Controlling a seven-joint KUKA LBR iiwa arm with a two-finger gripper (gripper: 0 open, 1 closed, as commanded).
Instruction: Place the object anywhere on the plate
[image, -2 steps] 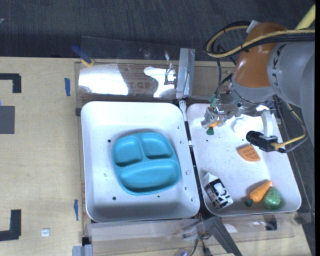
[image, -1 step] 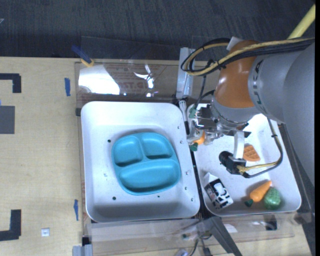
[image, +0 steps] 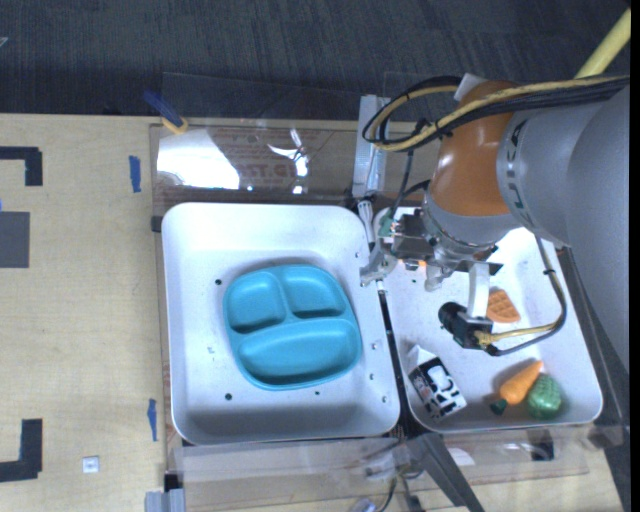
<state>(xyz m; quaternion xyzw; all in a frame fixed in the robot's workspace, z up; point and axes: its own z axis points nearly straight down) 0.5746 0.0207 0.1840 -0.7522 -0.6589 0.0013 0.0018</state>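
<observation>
A blue divided plate (image: 292, 325) lies in the left white bin (image: 200, 400), and nothing rests on it. My gripper (image: 460, 285) hangs below the orange-banded wrist over the upper middle of the right bin (image: 575, 350). Just right of the gripper lies an orange wedge-shaped slice (image: 503, 306), close to it or touching it; I cannot tell which. An orange toy carrot (image: 520, 382) with a green top (image: 545, 398) lies at the front right of the right bin. A black-and-white object (image: 437, 386) sits at that bin's front left corner.
The raised rims of the two bins meet in a ridge (image: 385, 330) between plate and gripper. Clear plastic sheeting (image: 250, 160) stands behind the left bin. Wooden benchtop (image: 70, 300) extends to the left.
</observation>
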